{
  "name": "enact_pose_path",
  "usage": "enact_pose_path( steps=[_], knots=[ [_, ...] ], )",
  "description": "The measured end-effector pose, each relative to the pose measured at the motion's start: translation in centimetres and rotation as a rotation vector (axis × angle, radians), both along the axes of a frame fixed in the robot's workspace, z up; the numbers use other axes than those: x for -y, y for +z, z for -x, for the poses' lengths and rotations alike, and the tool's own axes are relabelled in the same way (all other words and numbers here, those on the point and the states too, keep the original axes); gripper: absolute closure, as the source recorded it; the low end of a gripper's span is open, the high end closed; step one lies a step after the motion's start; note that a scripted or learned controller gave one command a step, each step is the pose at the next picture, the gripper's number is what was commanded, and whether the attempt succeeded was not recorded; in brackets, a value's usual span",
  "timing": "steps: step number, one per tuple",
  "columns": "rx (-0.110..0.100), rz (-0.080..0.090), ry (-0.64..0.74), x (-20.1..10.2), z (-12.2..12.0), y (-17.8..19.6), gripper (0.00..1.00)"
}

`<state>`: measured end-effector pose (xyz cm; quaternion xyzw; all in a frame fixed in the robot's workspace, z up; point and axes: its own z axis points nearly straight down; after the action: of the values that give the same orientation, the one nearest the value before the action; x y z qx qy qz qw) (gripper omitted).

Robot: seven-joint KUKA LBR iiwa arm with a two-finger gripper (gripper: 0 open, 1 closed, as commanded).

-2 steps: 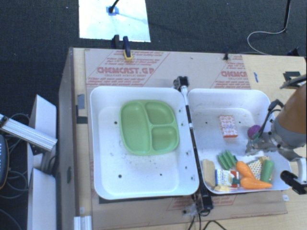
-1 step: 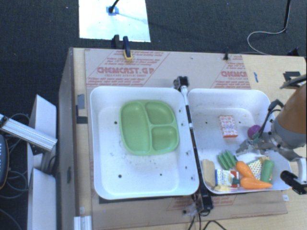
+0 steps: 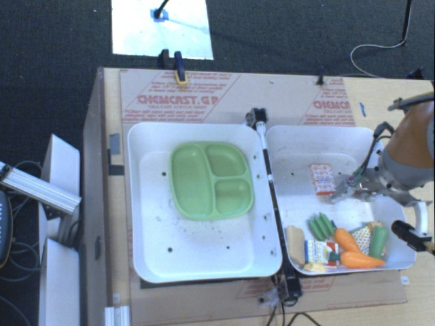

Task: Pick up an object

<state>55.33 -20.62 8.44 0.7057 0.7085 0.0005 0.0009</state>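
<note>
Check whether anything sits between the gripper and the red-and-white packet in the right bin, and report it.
Nothing visible does. The gripper hangs low over the right bin, just right of the red-and-white packet, with bare bin floor between them. The carrots and green toys lie nearer the front edge, off that line.

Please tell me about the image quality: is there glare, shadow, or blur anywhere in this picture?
In the camera view, light is even and soft; the white bins look bright but not washed out, and shadows are faint. The pale sheet on the dark floor glares, hiding its surface detail. The whole view is slightly soft, so the small items beside the carrots are hard to read, and the hand is blurred.
</note>
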Motion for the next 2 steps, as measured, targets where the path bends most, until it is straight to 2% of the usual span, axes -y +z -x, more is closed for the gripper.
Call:
enact_pose_path(
  steps=[1,2],
  knots=[
    [0.001,0.0,0.0,-3.3,-4.7,0.0,0.0],
    [-0.062,-0.011,-0.015,-1.4,-10.3,-0.5,0.0]
  ],
)
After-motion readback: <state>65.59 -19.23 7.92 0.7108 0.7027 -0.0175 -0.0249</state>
